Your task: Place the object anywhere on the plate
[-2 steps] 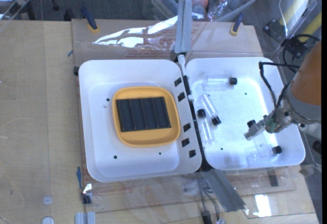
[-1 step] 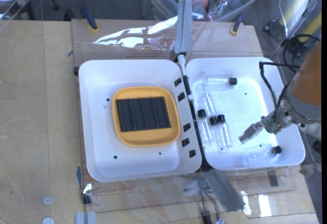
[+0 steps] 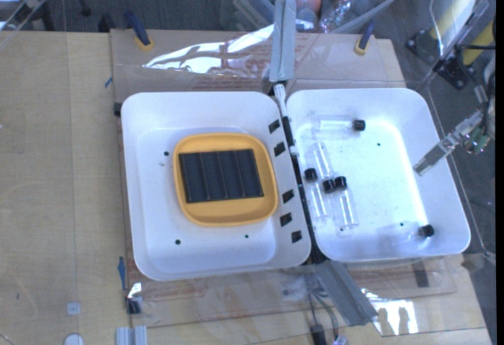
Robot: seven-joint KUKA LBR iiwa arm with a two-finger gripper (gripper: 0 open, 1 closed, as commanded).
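The yellow plate (image 3: 226, 178) sits mid left bin (image 3: 150, 249). Clear vials with black caps (image 3: 329, 184) lie scattered in the right bin (image 3: 441, 202), at its three o'clock. The gripper (image 3: 429, 161) hovers further toward three, grip state unreadable. Best to descend squarely over one vial, clear of neighbours.

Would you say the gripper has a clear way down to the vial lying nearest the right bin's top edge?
Probably yes. The gripper hangs over the right bin's right side, and that vial lies alone on open floor, apart from the clustered vials.
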